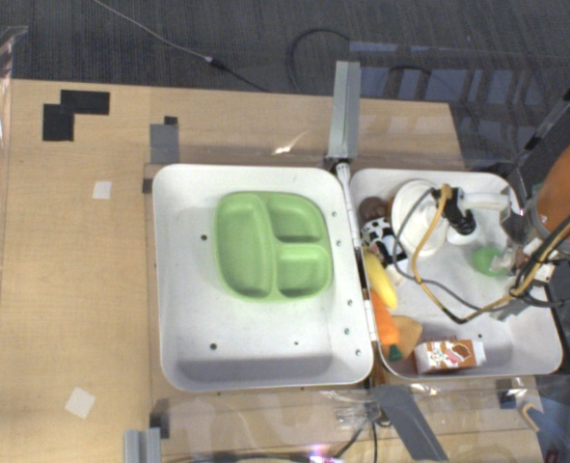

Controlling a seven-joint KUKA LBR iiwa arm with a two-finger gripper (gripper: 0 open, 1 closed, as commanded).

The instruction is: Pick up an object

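- The wooden bench (72, 287) carries two shallow white bins side by side, with dark carpet beyond its far edge.
- The left bin (183, 336) holds a green divided tray (273, 244), lying flat near the bin's middle.
- The right bin (516, 340) holds the candidate objects, most of them crowded along its left wall: a dark round item (371, 207) at the top, a black-and-white cow-patterned toy (383, 239) below it, then a yellow banana (381, 283), an orange carrot-like piece (389, 328), and a small carton (448, 355) lying on its side near the front edge.
- A white cup or bowl (418, 222) sits in the upper part of that bin, and a translucent green item (487, 258) lies towards its right side.
- The arm (564, 191) enters from the right; cables (439, 292) loop across the bin floor.
- The gripper (518, 228) sits at the right side of this bin, just beside the green item. Whether it is released or clenched cannot be told, and no object is visibly held.
- Judgement: the step in hand is the approach, with nothing yet lifted.
- Recommended target: the carton, since it lies apart from its neighbours.
- Descend vertically, straddle the carton's narrow side, and close only once low.
- Avoid the wall-side cluster; those items touch and are likely to slip.
- Keep the cables clear of the chosen object.
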